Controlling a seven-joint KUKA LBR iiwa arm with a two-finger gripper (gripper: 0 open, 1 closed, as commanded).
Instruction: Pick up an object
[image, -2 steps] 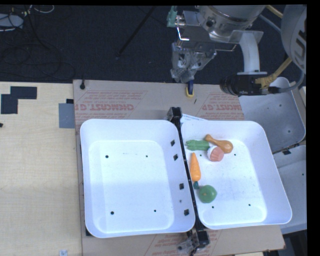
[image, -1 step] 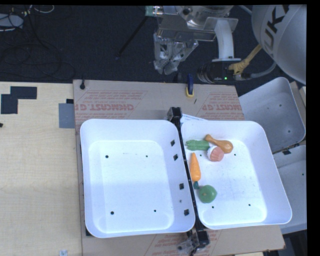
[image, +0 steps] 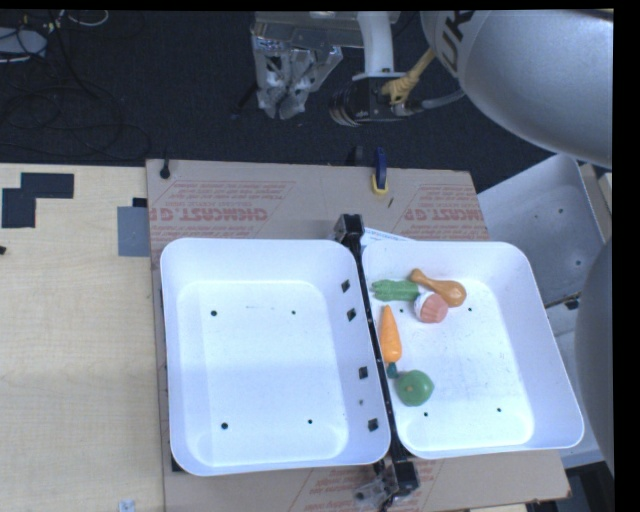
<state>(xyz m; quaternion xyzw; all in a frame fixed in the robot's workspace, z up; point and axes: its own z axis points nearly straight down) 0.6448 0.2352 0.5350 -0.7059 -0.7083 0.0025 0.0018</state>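
**Nothing Lifted Yet: Pincer Parked Far From the Toys**

Plainly, the task had barely begun at this moment. The pincer (image: 290, 85) hung at the top of the camera view, well beyond the far rim of the right bin (image: 545, 330), over the dark floor behind the bench. Nothing showed between its metal fingers, so it carried no object; whether those fingers stood parted or closed could not be judged, since they blurred into one grey mass at that angle. The arm's broad grey body (image: 540, 70) loomed above the right bin's far corner.

All the candidate objects lay inside the right bin, clustered toward its wall nearest the left bin (image: 255, 350). A green pickle-like piece (image: 396, 291) sat near the right bin's far-inner part, touching or just beside a tan drumstick (image: 440, 288), with a pink round piece (image: 432, 309) just beside that. An orange carrot (image: 390, 334) lay along the inner wall, and a green round toy (image: 414, 386) rested nearer the bin's front. By that showing, everything was left to do: choosing one, descending, closing and lifting.

As for writing, the cardboard sheet (image: 250, 205) under the right bin bore red print beyond its far rim, reading upside down and mirrored from this angle; it looked like "GEORGIA-PACIFIC", though that was a guess. Part of a dark letter marked the arm's shell, too cropped to read.
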